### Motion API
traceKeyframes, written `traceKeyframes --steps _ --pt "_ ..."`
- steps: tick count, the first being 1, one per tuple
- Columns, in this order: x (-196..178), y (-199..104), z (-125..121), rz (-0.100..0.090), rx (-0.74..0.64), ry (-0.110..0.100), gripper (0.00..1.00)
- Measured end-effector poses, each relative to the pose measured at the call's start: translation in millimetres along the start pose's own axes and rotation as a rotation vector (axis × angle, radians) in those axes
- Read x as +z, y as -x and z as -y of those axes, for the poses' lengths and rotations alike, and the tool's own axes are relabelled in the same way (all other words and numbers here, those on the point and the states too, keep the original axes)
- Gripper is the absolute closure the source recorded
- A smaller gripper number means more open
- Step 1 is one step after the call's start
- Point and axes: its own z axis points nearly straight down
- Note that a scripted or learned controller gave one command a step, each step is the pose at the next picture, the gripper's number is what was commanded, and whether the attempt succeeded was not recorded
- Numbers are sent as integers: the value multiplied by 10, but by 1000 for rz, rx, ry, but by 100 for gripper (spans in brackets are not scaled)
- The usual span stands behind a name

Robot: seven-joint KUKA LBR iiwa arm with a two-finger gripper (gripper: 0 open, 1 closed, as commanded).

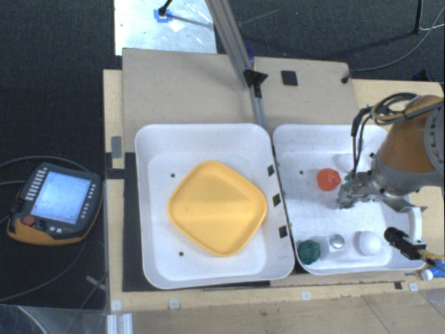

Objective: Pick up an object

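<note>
In the right bin (306,155) a red ball (328,179) lies near the middle. A dark green object (309,250), a small silver piece (336,241) and a white ball (367,242) sit along the front wall. A pale white item (345,162) rests toward the back, partly hidden by the arm. My gripper (348,195) hangs low over the bin floor just right of the red ball, close to it, with nothing visibly held.
A large yellow square plate (217,207) covers most of the left bin (149,186). The grey and orange arm (410,152) overhangs the right bin's right side. A teach pendant (54,202) lies on the floor to the left.
</note>
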Motion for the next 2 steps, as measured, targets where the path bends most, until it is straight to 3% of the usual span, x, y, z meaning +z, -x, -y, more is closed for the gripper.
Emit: traceKeyframes --steps 2 --pt "-1226 5 -36 1 -2 4 100"
